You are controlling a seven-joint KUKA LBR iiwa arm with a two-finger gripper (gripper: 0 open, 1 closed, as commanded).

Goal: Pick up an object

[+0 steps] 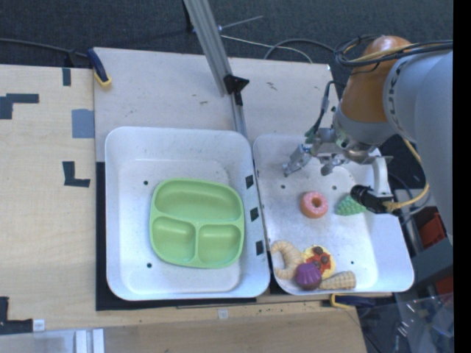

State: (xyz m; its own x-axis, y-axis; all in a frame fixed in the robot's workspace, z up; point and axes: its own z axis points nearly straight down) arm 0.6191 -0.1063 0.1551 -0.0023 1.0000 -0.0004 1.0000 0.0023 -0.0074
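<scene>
Reaching arm: the grey arm [412,94] is extended in from the right over the right bin [390,267].
Tool: the tool [309,164] is held above the bin's upper part, its two fingers spread, with nothing pinched between them.
Doughnut: a pink doughnut [314,205] is seen in the bin's middle, below the tool and apart from it.
Green piece: a small green toy [349,207] is placed just right of the doughnut.
Near corner: a pretzel [286,257], a purple piece [307,275], a pizza slice [320,257] and a cone [336,280] are clustered together.
Left bin: a green divided plate [197,223] is laid in the left bin [125,197].
</scene>
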